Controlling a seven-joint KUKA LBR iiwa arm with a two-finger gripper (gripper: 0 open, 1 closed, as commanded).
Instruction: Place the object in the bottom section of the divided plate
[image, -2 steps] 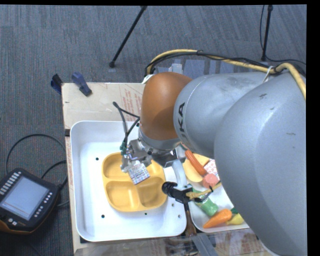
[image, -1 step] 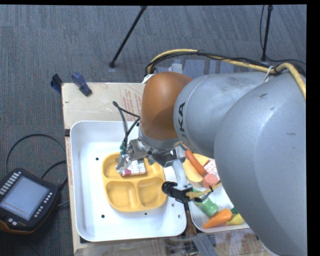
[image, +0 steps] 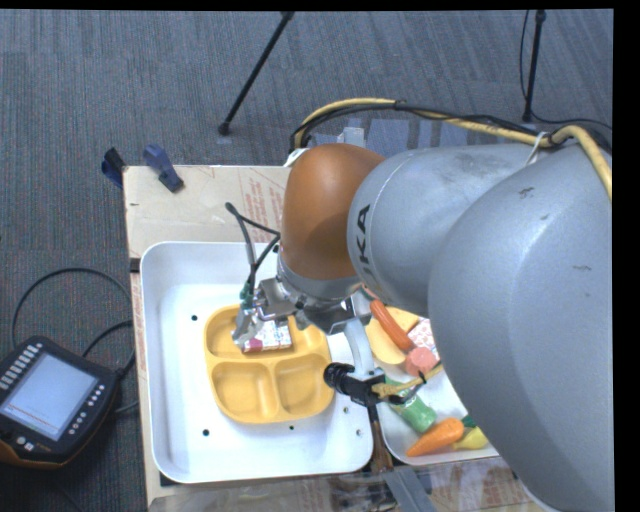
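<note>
Camera view | gripper (image: 262, 322) low over the yellow divided plate (image: 265, 385) in the left bin (image: 170, 420) | fingers narrow around a small pink-and-white object (image: 268, 340), at the plate's upper section | step: carrying to place | next: shift toward the bottom sections, then release

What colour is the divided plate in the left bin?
Yellow, plain with no pattern. The divided plate shows best in the camera view, lying in the left white bin.

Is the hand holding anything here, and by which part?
Cannot be told: the hand sits right over a small pink-and-white object in the yellow divided plate, hiding any grip.
</note>
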